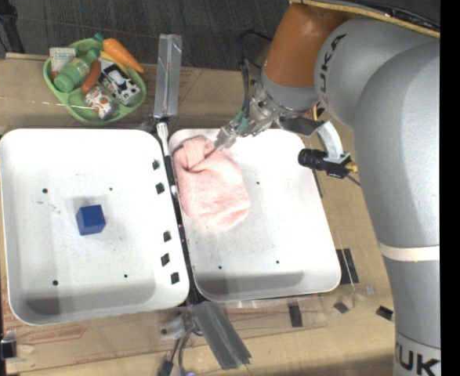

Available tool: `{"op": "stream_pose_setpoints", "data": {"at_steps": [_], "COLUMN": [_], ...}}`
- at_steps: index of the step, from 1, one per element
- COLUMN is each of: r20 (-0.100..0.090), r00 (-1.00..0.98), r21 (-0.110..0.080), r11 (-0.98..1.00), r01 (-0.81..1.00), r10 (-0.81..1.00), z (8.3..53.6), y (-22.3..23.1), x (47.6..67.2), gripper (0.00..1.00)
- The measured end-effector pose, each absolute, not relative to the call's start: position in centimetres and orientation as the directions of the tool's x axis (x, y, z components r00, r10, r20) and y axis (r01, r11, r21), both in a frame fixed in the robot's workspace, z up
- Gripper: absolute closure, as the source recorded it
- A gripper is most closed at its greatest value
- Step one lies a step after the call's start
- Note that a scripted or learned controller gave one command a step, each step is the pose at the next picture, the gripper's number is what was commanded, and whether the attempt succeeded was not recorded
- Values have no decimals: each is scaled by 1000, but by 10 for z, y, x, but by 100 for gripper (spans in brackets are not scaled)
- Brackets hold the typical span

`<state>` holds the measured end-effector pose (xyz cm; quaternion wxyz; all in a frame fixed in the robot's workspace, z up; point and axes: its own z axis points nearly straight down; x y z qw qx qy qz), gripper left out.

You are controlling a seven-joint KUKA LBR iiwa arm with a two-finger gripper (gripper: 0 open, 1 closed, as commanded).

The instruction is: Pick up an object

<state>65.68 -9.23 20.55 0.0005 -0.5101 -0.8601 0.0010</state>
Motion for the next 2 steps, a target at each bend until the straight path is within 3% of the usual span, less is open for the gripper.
{"op": "stream_pose_setpoints", "data": {"at_steps": [1,2], "r20": [0,-1], "r00": [-480,-383], "r21": [-2,1], "r11": [480,383], "r01": [877,924], "r10": [877,924], "z": [206,93], "y": [-92,-97], "x": [657,658], "gripper": [0,0]}}
